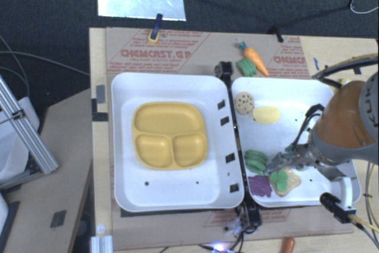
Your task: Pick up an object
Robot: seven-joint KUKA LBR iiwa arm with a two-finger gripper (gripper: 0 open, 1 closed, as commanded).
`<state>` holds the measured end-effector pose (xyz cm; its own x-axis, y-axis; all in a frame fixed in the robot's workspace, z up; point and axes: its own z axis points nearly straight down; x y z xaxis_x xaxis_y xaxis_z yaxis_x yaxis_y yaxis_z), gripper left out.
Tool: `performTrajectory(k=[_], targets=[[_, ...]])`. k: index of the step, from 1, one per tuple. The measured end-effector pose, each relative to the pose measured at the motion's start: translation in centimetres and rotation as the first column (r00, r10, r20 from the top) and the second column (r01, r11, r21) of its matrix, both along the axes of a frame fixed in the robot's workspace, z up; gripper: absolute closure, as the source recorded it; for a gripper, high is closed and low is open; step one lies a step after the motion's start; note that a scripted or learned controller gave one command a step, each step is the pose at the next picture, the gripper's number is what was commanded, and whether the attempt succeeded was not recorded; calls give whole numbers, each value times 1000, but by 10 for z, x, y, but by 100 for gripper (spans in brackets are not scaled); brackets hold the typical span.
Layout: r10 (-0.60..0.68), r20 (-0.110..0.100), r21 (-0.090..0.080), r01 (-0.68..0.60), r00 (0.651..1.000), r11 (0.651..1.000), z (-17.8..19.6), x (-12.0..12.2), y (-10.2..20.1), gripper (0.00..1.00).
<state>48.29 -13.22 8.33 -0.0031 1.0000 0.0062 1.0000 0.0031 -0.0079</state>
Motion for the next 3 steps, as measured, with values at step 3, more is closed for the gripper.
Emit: performTrajectory(k=[3], targets=[[10,18,-4,-10,1000,1000,95,14,25,0]])
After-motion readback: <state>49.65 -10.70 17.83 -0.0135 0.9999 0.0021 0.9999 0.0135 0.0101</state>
